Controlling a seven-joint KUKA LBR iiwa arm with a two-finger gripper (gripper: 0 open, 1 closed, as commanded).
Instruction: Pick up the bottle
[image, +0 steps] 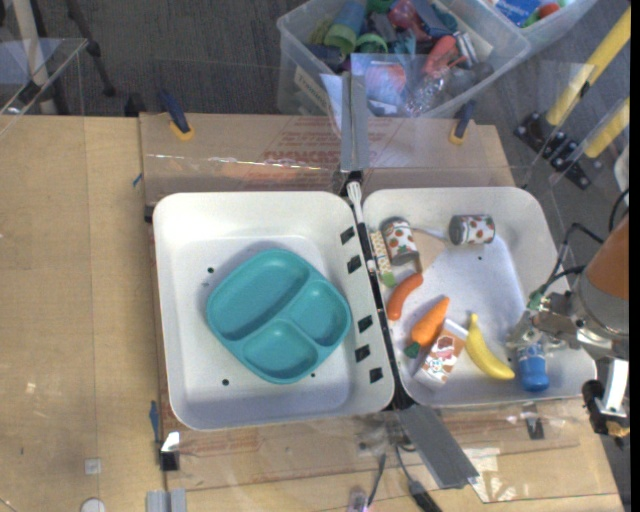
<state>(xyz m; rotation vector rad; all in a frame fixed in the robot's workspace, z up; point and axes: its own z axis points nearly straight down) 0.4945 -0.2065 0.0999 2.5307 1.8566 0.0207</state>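
The bottle (534, 371) is small and blue with a paler upper part. It stands in the right bin (520, 215), close to the front right corner. My gripper (540, 333) reaches in from the right and hangs directly over the bottle's top, at or just above it. The gripper body hides the bottle's neck, so I cannot make out any contact. A yellow banana (486, 352) lies just left of the bottle.
The right bin also holds two printed cans (399, 243) (472, 230), two orange carrots (404, 296) (430, 321) and a small carton (440, 359). A teal divided plate (277, 315) sits in the left bin (190, 240). A clear tub of toys (400, 45) stands behind the bins.
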